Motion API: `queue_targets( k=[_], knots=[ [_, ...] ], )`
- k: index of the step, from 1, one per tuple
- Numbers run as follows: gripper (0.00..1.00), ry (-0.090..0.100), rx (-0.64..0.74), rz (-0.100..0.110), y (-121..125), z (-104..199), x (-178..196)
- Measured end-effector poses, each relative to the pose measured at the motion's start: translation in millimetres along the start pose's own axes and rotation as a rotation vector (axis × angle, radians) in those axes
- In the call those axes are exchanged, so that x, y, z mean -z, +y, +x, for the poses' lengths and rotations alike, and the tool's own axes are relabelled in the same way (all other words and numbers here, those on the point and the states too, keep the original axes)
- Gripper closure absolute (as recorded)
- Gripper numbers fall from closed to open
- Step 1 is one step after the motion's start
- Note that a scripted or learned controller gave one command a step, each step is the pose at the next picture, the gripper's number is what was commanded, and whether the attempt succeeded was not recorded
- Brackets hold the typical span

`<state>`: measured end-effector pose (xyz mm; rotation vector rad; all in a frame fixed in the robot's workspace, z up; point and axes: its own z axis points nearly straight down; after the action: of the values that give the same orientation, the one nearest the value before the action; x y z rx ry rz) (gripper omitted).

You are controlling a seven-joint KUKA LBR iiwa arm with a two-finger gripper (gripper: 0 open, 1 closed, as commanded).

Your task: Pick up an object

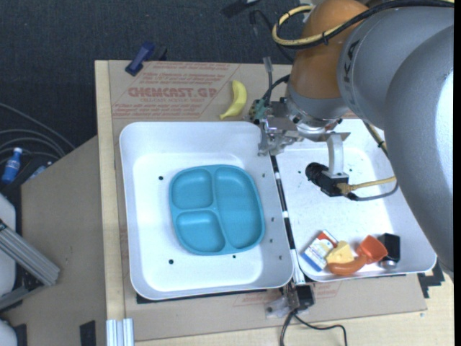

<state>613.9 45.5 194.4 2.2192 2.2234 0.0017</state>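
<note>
My gripper [269, 143] hangs below the orange wrist band, over the divide between the two bins near their back edge. Nothing can be seen held in it. The left bin [137, 193] holds a blue divided plate [216, 209] lying flat at its middle. At the front of the right bin [374, 193] lies a cluster: a small red, white and blue packet [318, 247], a yellow piece [343, 252], an orange object [360, 258] and a black object [390, 245]. A yellow banana [235, 99] rests on the bench just behind the left bin.
A black fitting with a yellow cable [328, 180] hangs off the arm over the right bin. A blue item [139, 60] lies at the bench's back left corner. The big grey arm covers the right bin's far side. Cables run past the bench on the left.
</note>
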Motion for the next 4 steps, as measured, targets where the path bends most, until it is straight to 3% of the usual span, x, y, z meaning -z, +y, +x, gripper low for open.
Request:
queue_targets(
  k=[1, 2, 3, 4],
  knots=[
    [1.0, 0.0, 0.0, 0.001, -6, 77, -8],
    [1.0, -0.002, -0.003, -0.001, 23, 4, 65],
    [1.0, -0.003, -0.004, 0.0, 22, -93, 67],
    [1.0, 0.0, 0.0, -0.001, 53, -43, 50]
  ],
)
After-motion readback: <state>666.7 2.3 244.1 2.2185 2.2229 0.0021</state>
